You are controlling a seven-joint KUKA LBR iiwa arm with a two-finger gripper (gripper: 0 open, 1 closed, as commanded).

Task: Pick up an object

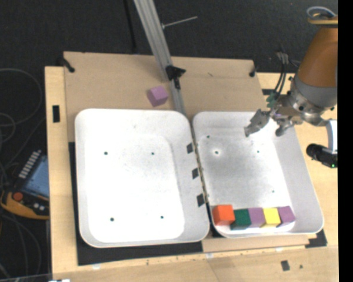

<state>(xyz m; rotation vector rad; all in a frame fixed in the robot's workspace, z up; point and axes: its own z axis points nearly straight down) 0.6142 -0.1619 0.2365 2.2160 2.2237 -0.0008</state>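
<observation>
Along the front wall of the right bin sits a row of small blocks: orange, green, purple, yellow and a second purple one. My gripper hangs over the bin's back right part, well behind the row. It is open, its fingers spread with nothing between them.
Another purple block lies on the bench behind the left bin. A slanted metal rail rises from the gap between the bins. Cables and a handheld controller lie off the bench's left side.
</observation>
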